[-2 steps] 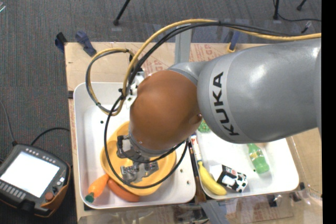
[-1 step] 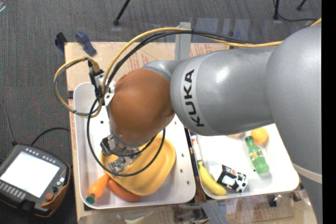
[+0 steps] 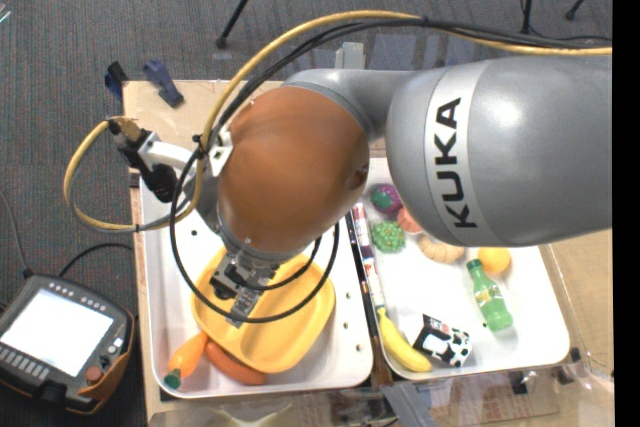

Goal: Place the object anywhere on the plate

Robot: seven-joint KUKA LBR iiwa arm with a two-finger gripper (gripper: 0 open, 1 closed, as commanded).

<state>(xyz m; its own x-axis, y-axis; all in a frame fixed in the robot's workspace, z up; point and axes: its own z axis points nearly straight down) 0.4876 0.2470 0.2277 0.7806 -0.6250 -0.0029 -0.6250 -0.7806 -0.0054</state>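
Observation:
A yellow plate (image 3: 290, 325) lies in the left bin (image 3: 155, 255), toward its front. My gripper (image 3: 238, 293) hangs low over the plate's left part, under the big orange wrist band. The wrist hides much of the plate and the bin's middle. I see nothing held under the gripper. An orange carrot (image 3: 186, 356) with a green tip lies by the plate's front left edge. A red-orange piece (image 3: 240, 370) pokes out from under the plate's front rim.
The right bin (image 3: 545, 335) holds a banana (image 3: 403, 345), a cow-patterned box (image 3: 441, 341), a green bottle (image 3: 489, 300), an orange (image 3: 496, 262) and some small green and pink items (image 3: 388, 237). A tablet (image 3: 55, 340) sits off the bench at the left.

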